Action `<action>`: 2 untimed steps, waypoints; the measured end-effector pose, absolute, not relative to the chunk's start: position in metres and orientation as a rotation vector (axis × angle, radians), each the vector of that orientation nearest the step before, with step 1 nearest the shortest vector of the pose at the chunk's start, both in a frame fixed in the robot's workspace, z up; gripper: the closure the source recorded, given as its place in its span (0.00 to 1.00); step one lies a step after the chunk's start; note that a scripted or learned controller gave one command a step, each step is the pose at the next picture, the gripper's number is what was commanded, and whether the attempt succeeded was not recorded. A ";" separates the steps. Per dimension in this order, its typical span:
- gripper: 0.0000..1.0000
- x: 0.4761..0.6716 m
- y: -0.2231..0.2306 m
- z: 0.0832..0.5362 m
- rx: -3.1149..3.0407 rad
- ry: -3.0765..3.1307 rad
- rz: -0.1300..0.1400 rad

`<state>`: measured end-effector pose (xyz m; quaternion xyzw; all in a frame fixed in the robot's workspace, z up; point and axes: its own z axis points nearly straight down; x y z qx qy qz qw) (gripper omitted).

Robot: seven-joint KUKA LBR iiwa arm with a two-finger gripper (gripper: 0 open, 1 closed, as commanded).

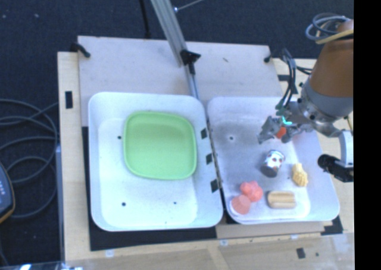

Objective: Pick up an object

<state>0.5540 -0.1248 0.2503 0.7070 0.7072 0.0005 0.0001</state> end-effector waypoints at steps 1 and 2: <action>0.00 0.554 -0.125 0.250 2.221 2.222 0.002; 0.00 0.561 -0.120 0.204 2.223 2.222 -0.004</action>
